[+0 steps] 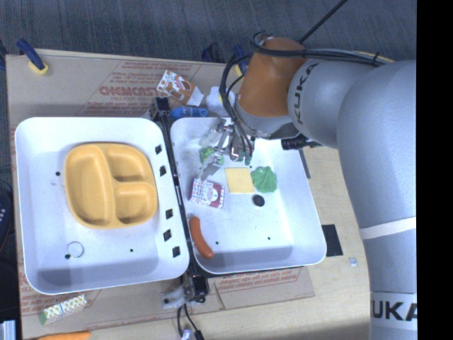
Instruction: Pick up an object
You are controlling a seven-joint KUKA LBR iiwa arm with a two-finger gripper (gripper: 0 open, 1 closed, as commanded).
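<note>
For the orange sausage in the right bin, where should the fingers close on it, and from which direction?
Probably across its middle, coming straight down. The orange sausage lies flat and elongated beside the right bin's left wall, running top-left to bottom-right, so the fingers should straddle its narrow width. The wall crowds its left side, so one finger may have little room there. The gripper hovers farther back, near the green toy.

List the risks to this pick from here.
1. The gripper hangs over a tight cluster: a green item, a yellow block and a green lump. It may nudge neighbours or catch two.
2. The carton lies flat, likely hard to pinch.
3. The sausage lies against the bin wall, leaving little finger room.
</note>
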